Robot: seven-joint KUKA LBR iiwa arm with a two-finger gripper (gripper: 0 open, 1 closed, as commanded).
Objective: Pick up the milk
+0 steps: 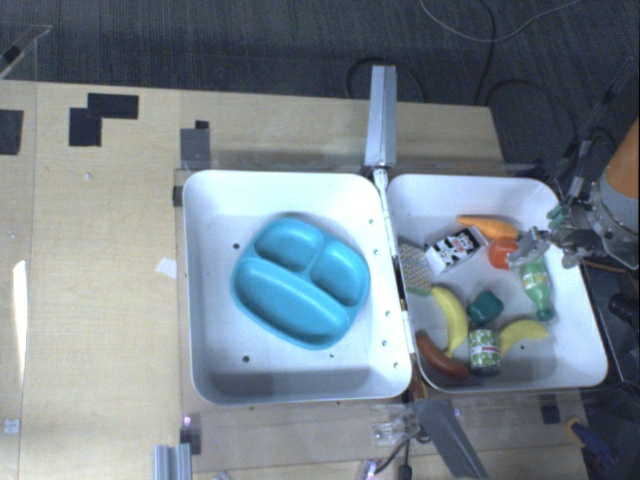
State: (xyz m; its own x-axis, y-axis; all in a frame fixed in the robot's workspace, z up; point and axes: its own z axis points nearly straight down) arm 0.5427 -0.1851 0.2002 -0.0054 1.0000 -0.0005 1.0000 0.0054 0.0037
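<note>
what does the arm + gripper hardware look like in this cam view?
The arm enters from the view's right edge: an orange band sits over a grey wrist section. Below it is the gripper, a small metallic grey assembly with thin parts poking out over the right bin. Dark cables run alongside the arm near the bench edge. No markings or labels are legible at this resolution.

A single fixed camera looked down from above the bench [90, 268] at a slant, far enough back to take in both white bins [200, 268] side by side, with dark floor [200, 28] beyond the far edge.
</note>
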